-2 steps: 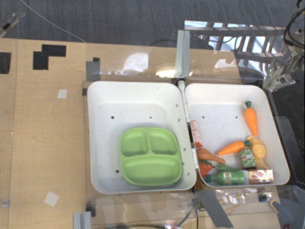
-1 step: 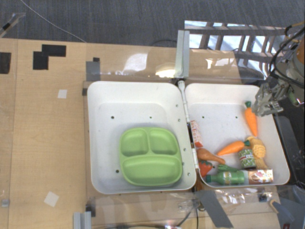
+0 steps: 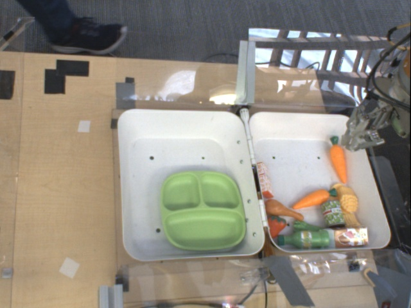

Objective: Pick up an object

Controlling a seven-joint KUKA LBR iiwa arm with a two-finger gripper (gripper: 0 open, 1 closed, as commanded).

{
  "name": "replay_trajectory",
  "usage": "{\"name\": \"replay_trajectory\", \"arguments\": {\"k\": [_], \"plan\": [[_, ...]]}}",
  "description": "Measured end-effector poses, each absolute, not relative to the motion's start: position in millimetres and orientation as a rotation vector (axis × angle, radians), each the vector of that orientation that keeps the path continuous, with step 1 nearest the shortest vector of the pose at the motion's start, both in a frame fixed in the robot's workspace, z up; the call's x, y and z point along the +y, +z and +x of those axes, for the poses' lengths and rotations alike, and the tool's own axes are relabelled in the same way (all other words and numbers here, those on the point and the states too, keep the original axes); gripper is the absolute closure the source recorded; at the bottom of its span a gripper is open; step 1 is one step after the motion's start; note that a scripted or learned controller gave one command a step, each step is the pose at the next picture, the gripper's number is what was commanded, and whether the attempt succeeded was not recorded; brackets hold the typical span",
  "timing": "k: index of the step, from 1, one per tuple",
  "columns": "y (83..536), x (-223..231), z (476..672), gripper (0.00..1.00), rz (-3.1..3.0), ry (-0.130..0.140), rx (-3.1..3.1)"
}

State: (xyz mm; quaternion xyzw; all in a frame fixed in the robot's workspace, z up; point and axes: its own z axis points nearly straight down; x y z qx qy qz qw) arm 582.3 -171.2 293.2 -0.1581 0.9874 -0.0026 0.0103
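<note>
Can't tell the gripper (image 3: 357, 141) grip state, but the carrot (image 3: 338, 163) just below-left against the bin wall (image 3: 376, 185) could easily slip away.

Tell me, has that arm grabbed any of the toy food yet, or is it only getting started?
Nothing looks picked up yet. The gripper hangs over the right bin's far right corner, next to the upright carrot. The other carrot, the green bottle and the rest lie along the near side. The green plate sits in the left bin. The whole grab remains.
</note>
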Motion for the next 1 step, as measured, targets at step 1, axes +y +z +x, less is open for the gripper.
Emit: {"name": "replay_trajectory", "arguments": {"k": [1], "plan": [[306.6, -170.2, 584.8, 1.00, -0.495, -0.013, 3.071]]}}
